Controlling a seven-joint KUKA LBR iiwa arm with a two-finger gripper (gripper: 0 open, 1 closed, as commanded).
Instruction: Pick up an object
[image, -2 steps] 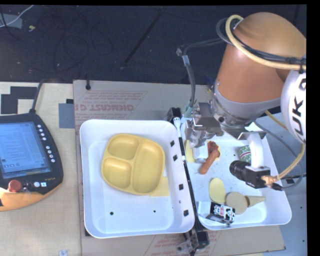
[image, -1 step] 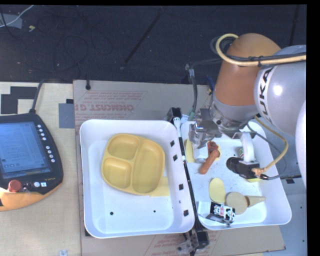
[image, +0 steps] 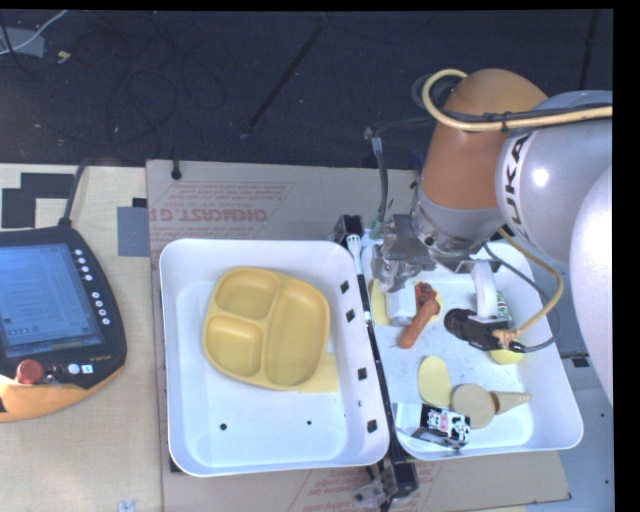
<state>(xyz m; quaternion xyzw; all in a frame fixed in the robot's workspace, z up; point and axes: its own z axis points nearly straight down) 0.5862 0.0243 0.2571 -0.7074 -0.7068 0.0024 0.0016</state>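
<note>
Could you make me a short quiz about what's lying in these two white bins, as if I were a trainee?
1. True or false: the yellow three-compartment plastic tray lies in the left white bin.
2. Which object lies nearest the gripper: (a) the orange carrot-shaped toy, (b) the beige ice-cream cone toy, (c) the black-and-white box?
3. Fill in: the pale yellow oval slice lies in the ____ bin.

Key: 1 true; 2 a; 3 right.
</note>
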